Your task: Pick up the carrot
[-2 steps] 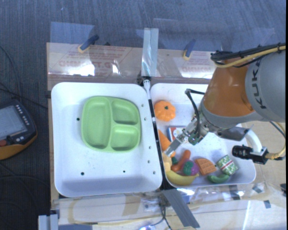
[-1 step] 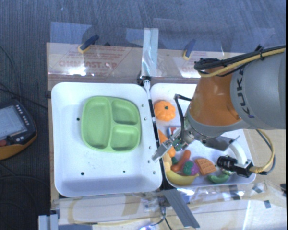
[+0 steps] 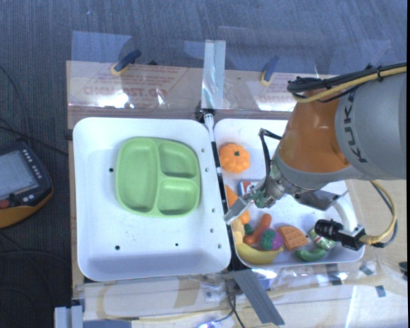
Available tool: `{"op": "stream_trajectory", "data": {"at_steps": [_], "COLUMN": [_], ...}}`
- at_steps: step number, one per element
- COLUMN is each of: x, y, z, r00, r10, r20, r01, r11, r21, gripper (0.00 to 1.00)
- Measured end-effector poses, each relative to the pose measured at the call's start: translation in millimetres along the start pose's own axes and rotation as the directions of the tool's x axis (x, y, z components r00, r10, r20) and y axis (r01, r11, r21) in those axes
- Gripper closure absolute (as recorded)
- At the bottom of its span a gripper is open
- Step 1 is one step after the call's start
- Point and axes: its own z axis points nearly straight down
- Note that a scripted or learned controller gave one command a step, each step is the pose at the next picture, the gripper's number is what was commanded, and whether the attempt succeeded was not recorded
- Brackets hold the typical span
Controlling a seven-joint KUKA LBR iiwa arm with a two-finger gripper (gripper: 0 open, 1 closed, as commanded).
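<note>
The carrot (image 3: pixel 229 196) is an orange tapered piece lying in the right bin (image 3: pixel 277 130), against the divider between the two bins. Part of it is hidden by the gripper. My gripper (image 3: pixel 244 206) hangs low over the left side of the right bin, directly beside and partly over the carrot. The grey arm with its orange band (image 3: pixel 314 139) reaches in from the right above the bin.
The right bin also holds an orange pumpkin (image 3: pixel 234 157), a yellow banana (image 3: pixel 258 254), a red-orange vegetable (image 3: pixel 263 228), a purple piece (image 3: pixel 274 238), an orange slice (image 3: pixel 294 236) and a green item (image 3: pixel 312 253). The left bin (image 3: pixel 96 203) holds a green divided plate (image 3: pixel 157 176).
</note>
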Motion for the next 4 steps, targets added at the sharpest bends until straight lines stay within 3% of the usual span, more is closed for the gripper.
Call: {"op": "stream_trajectory", "data": {"at_steps": [1, 2, 3, 4], "x": [-39.9, -56.6, -138.3, -88.7], "y": [-5.0, 97.1, 45.5, 84.7], "z": [-0.1, -0.5, 9.9, -0.6], "r00": [0.999, 1.000, 0.996, 0.912], "r10": [0.050, 0.015, 0.086, 0.410], "r20": [0.001, 0.001, 0.003, 0.001], "r01": [-0.050, -0.015, -0.086, -0.410], "r11": [0.999, 1.000, 0.996, 0.912], "r21": [0.000, -0.001, 0.001, -0.001], "gripper": [0.00, 0.00, 0.00, 0.00]}}
